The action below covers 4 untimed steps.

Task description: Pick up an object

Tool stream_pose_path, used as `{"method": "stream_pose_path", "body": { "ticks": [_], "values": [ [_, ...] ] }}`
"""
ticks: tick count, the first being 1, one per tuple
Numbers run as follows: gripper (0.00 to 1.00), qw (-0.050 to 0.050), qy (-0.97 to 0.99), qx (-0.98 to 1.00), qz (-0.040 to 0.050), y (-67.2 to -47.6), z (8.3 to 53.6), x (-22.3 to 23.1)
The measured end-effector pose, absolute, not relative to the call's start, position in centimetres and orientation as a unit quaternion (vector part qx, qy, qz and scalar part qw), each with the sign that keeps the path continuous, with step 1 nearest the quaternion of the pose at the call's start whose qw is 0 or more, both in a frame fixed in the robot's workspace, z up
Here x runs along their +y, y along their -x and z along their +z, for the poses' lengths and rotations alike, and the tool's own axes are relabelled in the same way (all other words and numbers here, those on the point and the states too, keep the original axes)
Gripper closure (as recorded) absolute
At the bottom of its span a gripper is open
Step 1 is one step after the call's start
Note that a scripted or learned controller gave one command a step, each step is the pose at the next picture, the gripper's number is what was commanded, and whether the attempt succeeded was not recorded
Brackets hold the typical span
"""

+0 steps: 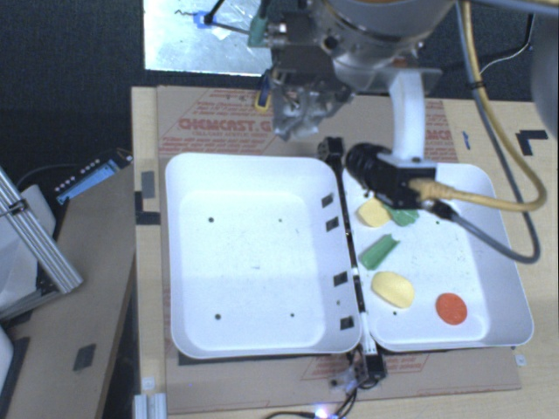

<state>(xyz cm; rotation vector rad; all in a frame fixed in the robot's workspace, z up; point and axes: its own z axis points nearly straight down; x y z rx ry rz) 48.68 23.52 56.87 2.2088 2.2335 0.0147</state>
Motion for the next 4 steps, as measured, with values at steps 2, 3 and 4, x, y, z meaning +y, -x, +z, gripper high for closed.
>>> {"method": "stream_pose_path", "body": {
  "ticks": [2, 3, 4],
  "values": [
    [1.00, 0.000, -0.702, 0.712, 0.0055, -48.7, 58.0, 23.5],
    [0.00, 0.000, -0.702, 0.712, 0.0051, -48.7, 57.9, 23.5],
    [1.00, 0.001, -0.702, 0.713, 0.0066, -48.7, 59.1, 23.5]
  ]
}}
